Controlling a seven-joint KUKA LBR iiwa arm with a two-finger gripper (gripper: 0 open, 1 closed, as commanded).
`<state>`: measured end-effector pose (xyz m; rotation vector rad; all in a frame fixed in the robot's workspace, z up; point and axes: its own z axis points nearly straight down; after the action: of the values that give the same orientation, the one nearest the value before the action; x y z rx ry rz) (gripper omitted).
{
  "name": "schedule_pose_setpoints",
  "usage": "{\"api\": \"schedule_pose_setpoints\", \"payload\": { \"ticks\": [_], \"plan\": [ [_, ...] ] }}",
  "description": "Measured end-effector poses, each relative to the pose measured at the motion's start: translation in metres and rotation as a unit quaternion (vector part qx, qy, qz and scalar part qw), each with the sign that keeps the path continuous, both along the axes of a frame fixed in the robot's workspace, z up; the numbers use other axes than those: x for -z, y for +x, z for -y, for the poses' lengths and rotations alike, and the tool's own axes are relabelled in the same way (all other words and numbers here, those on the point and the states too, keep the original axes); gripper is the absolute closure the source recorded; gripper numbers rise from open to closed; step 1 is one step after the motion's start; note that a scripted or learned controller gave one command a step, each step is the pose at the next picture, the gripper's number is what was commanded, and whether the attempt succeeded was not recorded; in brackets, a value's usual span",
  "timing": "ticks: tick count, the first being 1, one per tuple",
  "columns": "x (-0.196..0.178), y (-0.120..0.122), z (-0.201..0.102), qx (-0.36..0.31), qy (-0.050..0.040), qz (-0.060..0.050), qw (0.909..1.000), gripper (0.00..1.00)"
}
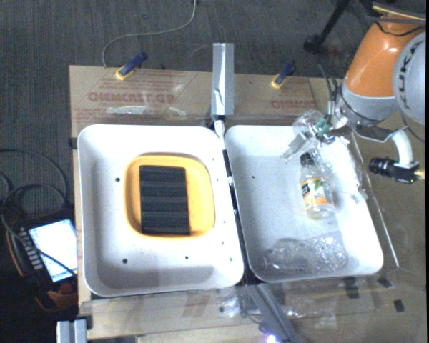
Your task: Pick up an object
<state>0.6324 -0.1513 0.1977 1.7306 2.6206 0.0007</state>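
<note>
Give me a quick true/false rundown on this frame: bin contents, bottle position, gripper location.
1. The yellow tray with the black ridged insert lies in the left bin. True.
2. The small clear bottle stands upright. False: it lies on its side on the floor of the right bin.
3. The gripper is over the left bin. False: it is at the right bin's far edge, close above the bottle's cap end.
4. Crumpled clear plastic lies near the right bin's near edge. True.
5. The bottle rests on top of the clear plastic. False: they lie apart.
</note>
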Motion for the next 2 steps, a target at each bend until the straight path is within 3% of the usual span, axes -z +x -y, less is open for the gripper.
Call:
{"api": "schedule_pose_setpoints", "payload": {
  "ticks": [1,2],
  "plan": [
    [0.056,-0.029,0.02,-0.077,-0.0005,-0.001,0.9971,1.0],
    [-0.009,-0.013,-0.025,-0.141,-0.001,0.001,0.99,1.0]
  ]
}}
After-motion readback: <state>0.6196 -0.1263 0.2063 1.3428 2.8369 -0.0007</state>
